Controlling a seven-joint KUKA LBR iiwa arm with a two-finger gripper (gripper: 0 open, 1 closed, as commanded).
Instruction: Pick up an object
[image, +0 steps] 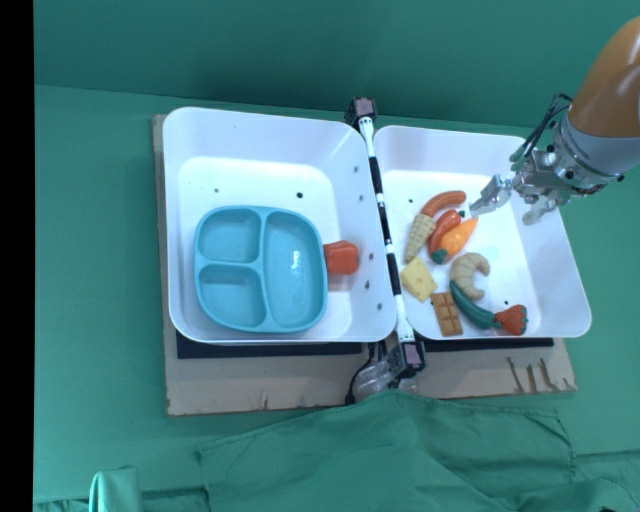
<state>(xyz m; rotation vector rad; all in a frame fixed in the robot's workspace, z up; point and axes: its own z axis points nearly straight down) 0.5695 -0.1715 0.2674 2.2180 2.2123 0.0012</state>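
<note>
The right bin (555, 270) holds several toy foods: a sausage (443, 202), a corn cone (419, 238), a red pepper (441, 230), a carrot (459, 236), a yellow cheese wedge (418, 280), a croissant (470, 268), a brown waffle piece (446, 314), a green cucumber (470, 305) and a red strawberry (512, 320). My gripper (513, 203) hovers over the upper right part of this bin, just right of the sausage. Its fingers are spread open with nothing between them.
The left bin (200, 140) carries a blue divided plate (260, 268) with an orange-red block (341, 257) at the plate's right rim. A black and white divider (384, 230) runs between the bins. Green cloth (400, 450) lies in front of the bench.
</note>
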